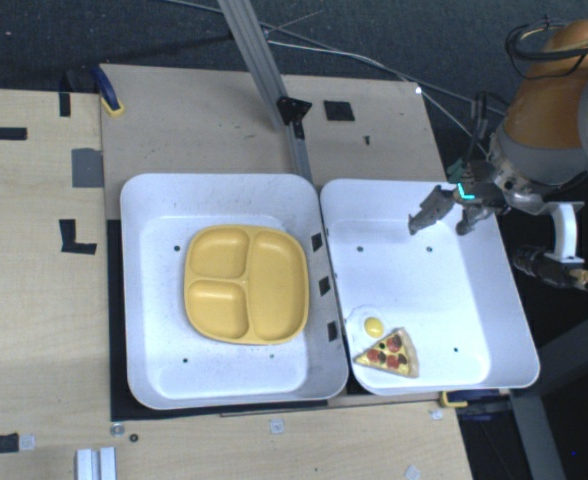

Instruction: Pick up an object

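Gripper (447, 214) poised over the far end of the right bin (504, 298), fingers spread apart and clamped on nothing.

Pizza slice (388, 352) lies at the near end of that same bin, beside its left wall, touching a small fried egg (373, 325) just beyond it; both sit well apart from the gripper, towards the camera and slightly left of it; the slice's long axis runs roughly across the bin, its point towards the left wall; the left bin (144, 268) holds a yellow divided plate (246, 284); reaching the slice likely calls for travel down the bin's length before any descent.
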Available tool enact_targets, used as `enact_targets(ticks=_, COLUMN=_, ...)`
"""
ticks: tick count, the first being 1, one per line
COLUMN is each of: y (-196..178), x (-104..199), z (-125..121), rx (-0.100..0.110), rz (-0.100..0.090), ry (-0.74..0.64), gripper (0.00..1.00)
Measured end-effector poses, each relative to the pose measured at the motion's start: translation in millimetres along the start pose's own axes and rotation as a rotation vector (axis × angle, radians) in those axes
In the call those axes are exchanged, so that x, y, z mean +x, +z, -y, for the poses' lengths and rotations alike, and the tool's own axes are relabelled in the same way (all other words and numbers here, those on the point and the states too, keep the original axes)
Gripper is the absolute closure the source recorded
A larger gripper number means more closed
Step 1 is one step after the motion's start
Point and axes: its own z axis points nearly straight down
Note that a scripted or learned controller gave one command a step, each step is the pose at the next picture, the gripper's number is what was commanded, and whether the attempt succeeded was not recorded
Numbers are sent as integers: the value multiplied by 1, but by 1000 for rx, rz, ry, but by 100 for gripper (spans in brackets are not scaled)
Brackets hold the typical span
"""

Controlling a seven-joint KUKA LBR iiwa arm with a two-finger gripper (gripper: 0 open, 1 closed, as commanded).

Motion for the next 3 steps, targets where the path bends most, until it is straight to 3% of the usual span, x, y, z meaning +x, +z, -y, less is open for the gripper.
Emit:
enact_targets(ticks=1, y=-1, x=0, z=-1, rx=-2, rz=0, ry=0, gripper=0)
enact_targets(ticks=3, y=99, x=18, z=7, rx=3, rz=0, ry=0, gripper=0)
